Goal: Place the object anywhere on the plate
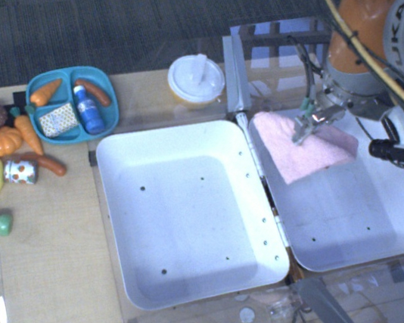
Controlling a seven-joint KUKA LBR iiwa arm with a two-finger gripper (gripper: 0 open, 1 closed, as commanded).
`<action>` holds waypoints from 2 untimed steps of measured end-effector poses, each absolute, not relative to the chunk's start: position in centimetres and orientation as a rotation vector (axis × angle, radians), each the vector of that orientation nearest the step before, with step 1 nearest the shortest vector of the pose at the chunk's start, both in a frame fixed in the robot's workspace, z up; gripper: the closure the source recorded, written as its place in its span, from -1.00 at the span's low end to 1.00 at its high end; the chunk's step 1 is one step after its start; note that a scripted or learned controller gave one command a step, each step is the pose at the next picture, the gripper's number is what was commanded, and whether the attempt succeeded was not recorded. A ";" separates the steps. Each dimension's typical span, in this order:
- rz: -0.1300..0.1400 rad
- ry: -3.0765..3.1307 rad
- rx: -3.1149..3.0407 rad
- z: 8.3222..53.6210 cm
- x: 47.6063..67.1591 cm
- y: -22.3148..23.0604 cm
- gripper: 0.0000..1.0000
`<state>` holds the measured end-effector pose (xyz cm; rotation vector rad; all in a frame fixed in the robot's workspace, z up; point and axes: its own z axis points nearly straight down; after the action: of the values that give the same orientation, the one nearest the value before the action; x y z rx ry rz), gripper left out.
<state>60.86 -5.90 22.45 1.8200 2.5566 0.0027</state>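
Camera view. The gripper (309, 125) sits over the pink cloth (303, 149), which lies in the rear part of the right bin (369, 240); its jaws appear clenched on a fold near the cloth's rear edge. The teal divided plate (100, 82) stands well apart, beyond the left bin (188, 213). A sound lift probably needs a firm pinch and height enough to clear both bin walls.
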 end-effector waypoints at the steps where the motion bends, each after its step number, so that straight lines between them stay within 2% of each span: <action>1: 0.003 2.871 1.268 23.2 60.1 -1.1 1.00; 2: 0.004 3.067 0.666 23.7 58.8 4.6 1.00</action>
<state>58.81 4.62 23.65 0.6657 3.0671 0.0037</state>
